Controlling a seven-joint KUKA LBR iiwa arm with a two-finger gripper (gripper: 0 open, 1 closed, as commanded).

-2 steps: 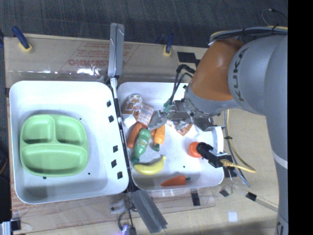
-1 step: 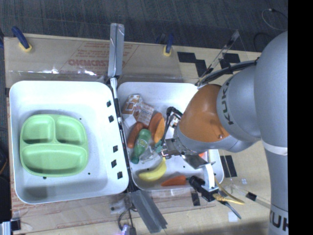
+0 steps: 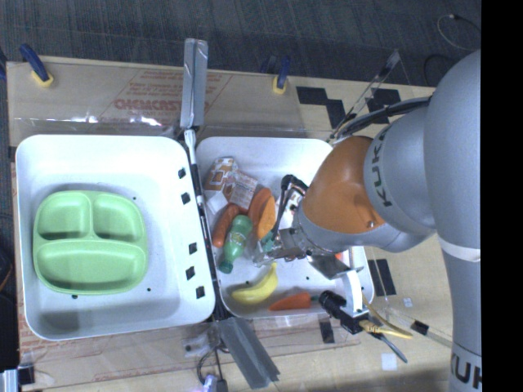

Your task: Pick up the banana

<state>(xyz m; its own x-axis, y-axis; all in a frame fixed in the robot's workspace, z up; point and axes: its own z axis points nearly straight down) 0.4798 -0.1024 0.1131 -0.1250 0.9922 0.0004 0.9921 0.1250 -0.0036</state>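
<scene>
hovering hand [image 3: 274, 250] just above banana [image 3: 256, 287]

A dark grey carpet floor [image 3: 245, 15] is lying past the top of the bench. The tan wooden bench [image 3: 343, 84] is sitting under clear plastic with red writing [image 3: 147, 96]. Blue clamps [image 3: 34, 64] are holding its far edge.

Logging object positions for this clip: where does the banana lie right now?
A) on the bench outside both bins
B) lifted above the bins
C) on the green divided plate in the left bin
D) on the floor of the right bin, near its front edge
D: the banana lies on the white floor of the right bin, near its front edge, beside an orange carrot-like piece, while the green plate sits in the left bin.
</scene>
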